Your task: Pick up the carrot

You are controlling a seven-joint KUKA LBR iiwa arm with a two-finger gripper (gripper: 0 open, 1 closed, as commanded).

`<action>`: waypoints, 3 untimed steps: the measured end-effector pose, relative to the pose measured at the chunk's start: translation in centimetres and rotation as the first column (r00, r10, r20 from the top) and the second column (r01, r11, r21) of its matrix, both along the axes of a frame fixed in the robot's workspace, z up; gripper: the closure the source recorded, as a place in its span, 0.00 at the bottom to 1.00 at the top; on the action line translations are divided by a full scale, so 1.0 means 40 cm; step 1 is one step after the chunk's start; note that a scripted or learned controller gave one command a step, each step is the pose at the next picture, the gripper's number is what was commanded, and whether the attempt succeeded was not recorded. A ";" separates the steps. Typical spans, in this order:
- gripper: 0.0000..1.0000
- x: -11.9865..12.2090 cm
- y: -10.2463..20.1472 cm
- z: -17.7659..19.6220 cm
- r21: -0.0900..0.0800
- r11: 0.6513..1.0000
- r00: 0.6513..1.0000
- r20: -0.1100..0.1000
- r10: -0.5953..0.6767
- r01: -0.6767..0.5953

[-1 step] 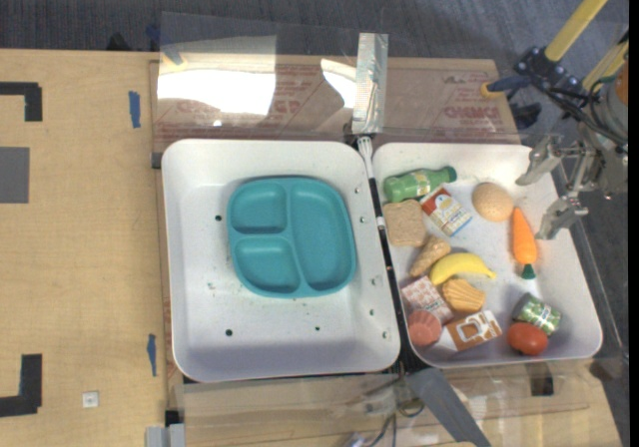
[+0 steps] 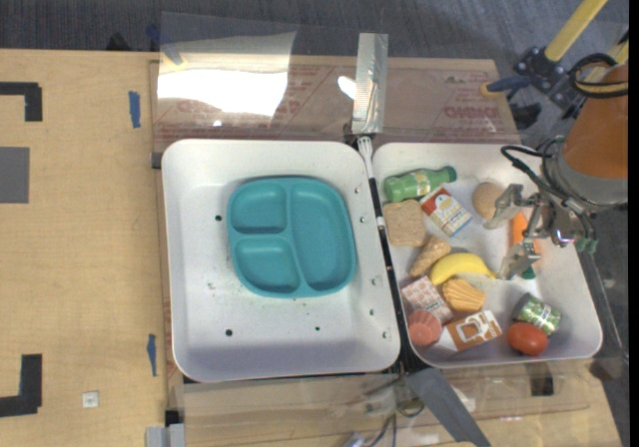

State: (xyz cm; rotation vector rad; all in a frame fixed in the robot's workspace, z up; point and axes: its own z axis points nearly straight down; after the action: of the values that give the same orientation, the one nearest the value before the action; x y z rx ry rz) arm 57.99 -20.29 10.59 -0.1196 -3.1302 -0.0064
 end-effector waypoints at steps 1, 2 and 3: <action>0.00 0.026 0.007 -0.043 -0.006 1.000 1.000 0.017 0.006 -0.006; 1.00 0.037 0.010 -0.007 -0.010 1.000 1.000 0.030 0.008 -0.008; 1.00 0.038 0.073 0.214 -0.009 0.994 0.993 0.025 0.112 -0.112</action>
State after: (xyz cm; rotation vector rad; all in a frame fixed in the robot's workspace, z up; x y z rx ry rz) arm 59.53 -17.36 19.14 0.0561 -3.1571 0.0049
